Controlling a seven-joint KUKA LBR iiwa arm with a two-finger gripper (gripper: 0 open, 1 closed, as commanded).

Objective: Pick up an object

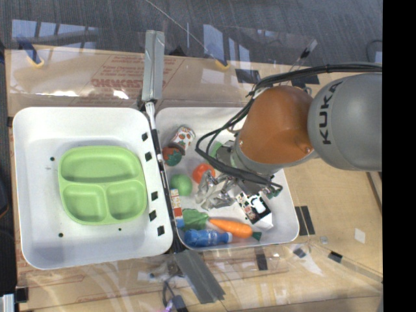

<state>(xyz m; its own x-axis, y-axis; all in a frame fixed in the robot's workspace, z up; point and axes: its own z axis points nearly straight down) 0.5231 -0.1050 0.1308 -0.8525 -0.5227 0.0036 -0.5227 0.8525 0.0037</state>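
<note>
Toys (214, 229) crowd the right bin (286, 229) beneath the lowered claw (218, 190).

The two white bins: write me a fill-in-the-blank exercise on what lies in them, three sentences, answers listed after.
1. The light green plastic tray with three compartments lies in the ____ shallow white bin.
2. The orange plastic carrot lies next to the ____ plastic bottle, near the front edge of the right shallow white bin.
3. The grey arm's end effector is over the ____ bin.

Missing words: left; blue; right
</note>
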